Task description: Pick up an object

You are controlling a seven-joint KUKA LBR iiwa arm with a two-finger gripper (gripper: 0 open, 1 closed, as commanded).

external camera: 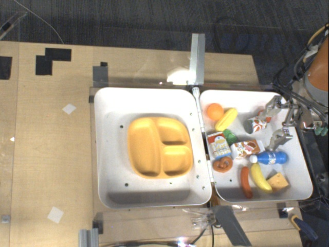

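The jaws stand apart, released, with nothing between them: the gripper [280,120] hangs over the right bin [307,189] near its right wall, one finger [273,104] toward the back, the other toward the bottle [271,158] below it. A small red-and-white carton [258,123] lies just left of the gripper, close to the upper finger but not between the two.

Nothing has been lifted, so the task looks barely begun; a choice of target, a descent, a close and a lift all remain. Any of the toys would serve. They fill the right bin: an orange [214,110] and a corn cob [226,118] near the back left corner, a box [219,145] and a pretzel [222,163] along the left wall, a packet [245,148] in the middle, and a sausage [246,180], a banana [260,177] and a cheese wedge [278,181] along the front edge.

The left bin [108,189] holds a yellow tray [159,145] at its centre, with bare floor all round it. In the right bin room is tight: the front is crowded and the items touch or nearly touch. The barest floor is at the back, between the corn cob and the carton, and along the right wall beyond the bottle. The carton and the bottle seem the nearest candidates, each with some room beside it for a finger.
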